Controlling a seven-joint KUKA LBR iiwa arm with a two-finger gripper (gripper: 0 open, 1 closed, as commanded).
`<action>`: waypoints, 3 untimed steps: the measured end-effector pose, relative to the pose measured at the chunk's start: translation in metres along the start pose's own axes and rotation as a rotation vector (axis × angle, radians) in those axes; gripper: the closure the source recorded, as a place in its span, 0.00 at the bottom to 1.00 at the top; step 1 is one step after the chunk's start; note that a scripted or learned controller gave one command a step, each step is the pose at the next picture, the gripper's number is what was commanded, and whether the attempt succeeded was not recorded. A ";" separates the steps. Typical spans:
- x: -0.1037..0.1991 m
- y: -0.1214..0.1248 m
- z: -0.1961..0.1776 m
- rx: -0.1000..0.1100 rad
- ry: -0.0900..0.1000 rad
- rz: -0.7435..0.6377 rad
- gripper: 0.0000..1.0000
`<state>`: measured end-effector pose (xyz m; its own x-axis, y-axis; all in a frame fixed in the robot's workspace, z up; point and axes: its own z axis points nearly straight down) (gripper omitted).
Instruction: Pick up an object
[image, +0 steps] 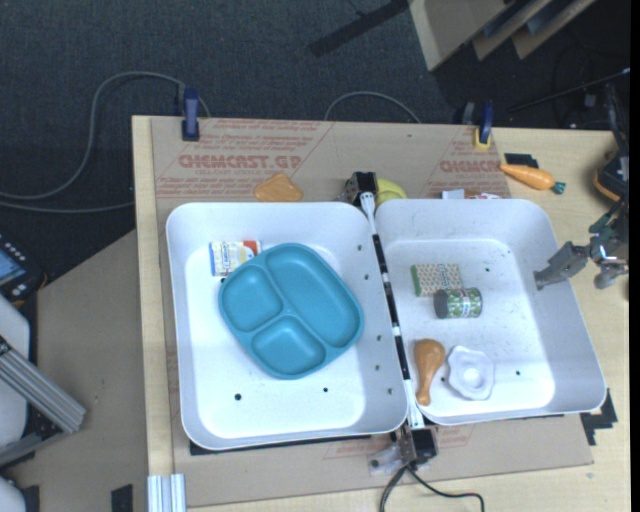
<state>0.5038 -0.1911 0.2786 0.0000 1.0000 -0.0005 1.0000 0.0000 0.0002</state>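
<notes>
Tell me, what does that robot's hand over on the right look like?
The hand is a small grey metal piece with darker parts, poking in past the right white bin. Bulkier grey and black hardware sits behind it; finer detail is too blurred to tell.

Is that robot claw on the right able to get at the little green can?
Probably yes. The gripper sits over the right bin's edge, and the green can lies uncovered, with open floor between them.
</notes>
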 end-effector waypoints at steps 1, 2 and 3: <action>0.004 0.051 0.166 -0.017 0.000 -0.003 0.00; 0.097 0.090 0.138 -0.005 0.000 -0.007 0.00; 0.091 0.083 0.195 0.003 0.002 0.001 0.00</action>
<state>0.5871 -0.1002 0.0835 0.0007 1.0000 0.0011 1.0000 -0.0007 -0.0025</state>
